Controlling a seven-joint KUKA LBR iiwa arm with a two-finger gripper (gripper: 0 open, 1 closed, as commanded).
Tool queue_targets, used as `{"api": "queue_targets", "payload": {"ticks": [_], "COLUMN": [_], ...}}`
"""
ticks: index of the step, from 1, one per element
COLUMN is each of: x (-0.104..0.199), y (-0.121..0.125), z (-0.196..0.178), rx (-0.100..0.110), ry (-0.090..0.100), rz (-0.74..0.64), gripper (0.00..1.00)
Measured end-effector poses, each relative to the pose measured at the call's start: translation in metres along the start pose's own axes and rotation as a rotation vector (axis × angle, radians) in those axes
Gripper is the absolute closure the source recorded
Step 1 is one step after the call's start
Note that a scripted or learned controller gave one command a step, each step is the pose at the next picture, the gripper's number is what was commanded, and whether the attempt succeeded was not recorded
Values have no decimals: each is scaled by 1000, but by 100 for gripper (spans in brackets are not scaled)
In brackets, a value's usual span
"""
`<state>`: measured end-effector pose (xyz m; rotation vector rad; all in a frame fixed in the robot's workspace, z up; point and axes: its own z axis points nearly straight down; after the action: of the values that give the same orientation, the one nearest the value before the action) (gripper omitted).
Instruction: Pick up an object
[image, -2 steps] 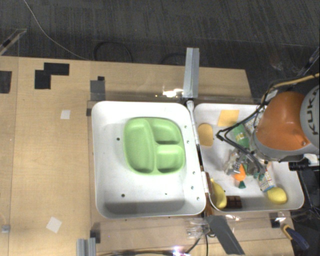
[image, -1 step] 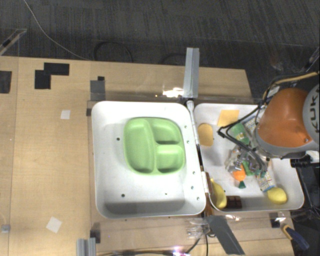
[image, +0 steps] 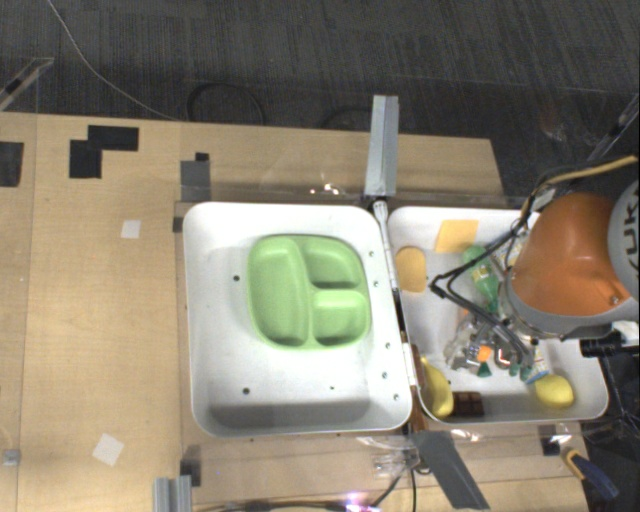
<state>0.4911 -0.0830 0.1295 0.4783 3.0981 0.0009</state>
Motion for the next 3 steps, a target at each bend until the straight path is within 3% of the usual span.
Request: {"api": "queue_targets", "payload": {"ticks": [1,2,3], "x": [-65,15,-18], "y": [4,89,55], "z": [-90,-100,-55], "rx": [-2,-3,-1], "ry": [-11,0,0], "rz": [85,13,-429], "gripper": [100,100,100]}}
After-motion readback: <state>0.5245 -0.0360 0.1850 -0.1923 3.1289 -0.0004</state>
